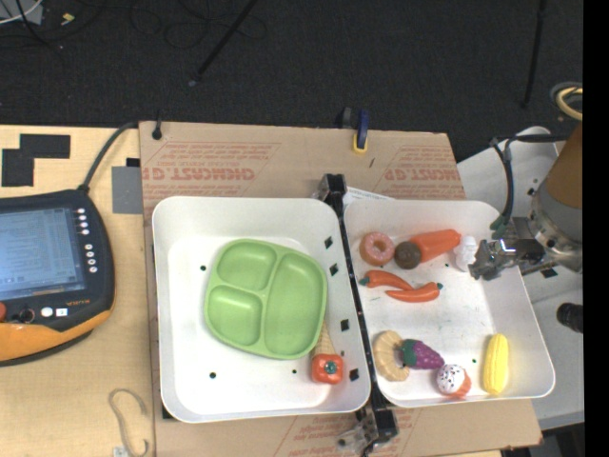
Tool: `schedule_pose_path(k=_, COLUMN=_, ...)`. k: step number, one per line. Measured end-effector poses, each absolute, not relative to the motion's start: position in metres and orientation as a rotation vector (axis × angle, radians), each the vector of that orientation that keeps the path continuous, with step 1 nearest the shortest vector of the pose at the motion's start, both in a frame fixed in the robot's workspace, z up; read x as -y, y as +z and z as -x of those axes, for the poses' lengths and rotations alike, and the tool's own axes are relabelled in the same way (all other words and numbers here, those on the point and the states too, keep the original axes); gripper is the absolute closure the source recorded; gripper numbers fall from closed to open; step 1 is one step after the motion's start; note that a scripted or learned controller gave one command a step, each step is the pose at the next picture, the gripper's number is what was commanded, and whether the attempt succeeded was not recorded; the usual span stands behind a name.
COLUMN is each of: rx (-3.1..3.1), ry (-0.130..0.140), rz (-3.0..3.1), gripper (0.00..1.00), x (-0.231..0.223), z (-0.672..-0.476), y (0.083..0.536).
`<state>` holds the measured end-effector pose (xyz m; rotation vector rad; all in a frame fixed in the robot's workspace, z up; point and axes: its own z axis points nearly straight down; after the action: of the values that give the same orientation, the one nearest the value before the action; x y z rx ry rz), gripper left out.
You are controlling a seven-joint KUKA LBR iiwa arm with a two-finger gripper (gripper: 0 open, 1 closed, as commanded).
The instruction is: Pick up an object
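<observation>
Behind the bins (pixel 190 219), cardboard (pixel 209 165) reads "CHEMCAST"

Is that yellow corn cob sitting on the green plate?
No, the corn cob lies in the right bin, while the green plate sits in the left bin.

Dark floor (pixel 285 55) strewn with cables lies behind a cardboard-covered bench (pixel 285 155).
</observation>
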<state>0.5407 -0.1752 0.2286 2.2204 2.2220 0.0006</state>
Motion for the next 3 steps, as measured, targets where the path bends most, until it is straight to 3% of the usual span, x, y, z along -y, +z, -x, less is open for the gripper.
schedule_pose_path(k=3, rx=-2.228, ry=0.001, rz=-2.218, gripper=1.0, x=0.022, z=-0.589, y=0.235)
